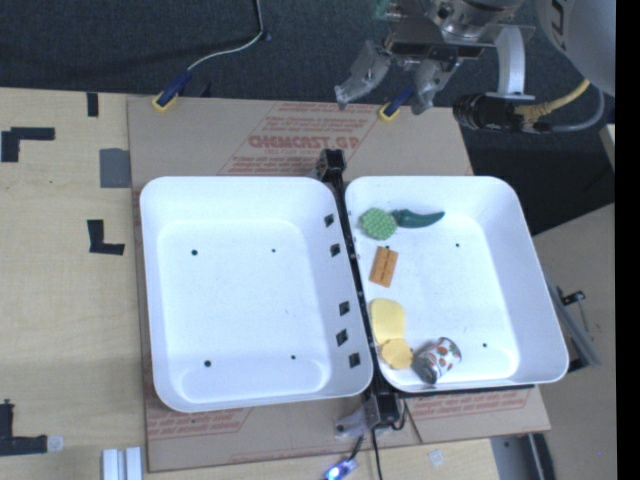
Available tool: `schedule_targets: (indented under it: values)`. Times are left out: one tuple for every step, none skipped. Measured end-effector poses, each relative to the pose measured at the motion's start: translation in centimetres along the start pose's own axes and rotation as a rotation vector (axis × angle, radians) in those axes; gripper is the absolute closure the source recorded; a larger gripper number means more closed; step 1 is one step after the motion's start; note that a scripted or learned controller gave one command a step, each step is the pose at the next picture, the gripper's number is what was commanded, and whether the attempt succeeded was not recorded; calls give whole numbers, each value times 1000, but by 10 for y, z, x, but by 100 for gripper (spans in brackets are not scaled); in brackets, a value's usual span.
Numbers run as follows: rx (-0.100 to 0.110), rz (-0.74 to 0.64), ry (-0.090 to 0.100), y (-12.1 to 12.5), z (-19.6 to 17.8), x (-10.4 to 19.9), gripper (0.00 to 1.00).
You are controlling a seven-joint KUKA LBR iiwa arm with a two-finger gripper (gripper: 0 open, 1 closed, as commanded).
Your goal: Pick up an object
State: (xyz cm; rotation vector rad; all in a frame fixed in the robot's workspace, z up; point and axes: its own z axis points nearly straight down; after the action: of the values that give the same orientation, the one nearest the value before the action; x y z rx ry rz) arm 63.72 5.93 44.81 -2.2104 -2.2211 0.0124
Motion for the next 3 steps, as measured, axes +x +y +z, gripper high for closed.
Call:
schedule_targets:
  values:
    - [2, -3, 0, -2, 100, 68, 0]
    - [-9, 0, 0, -1, 83, 65, 100]
    - [-28, 1, 2, 31, -68, 70, 100]
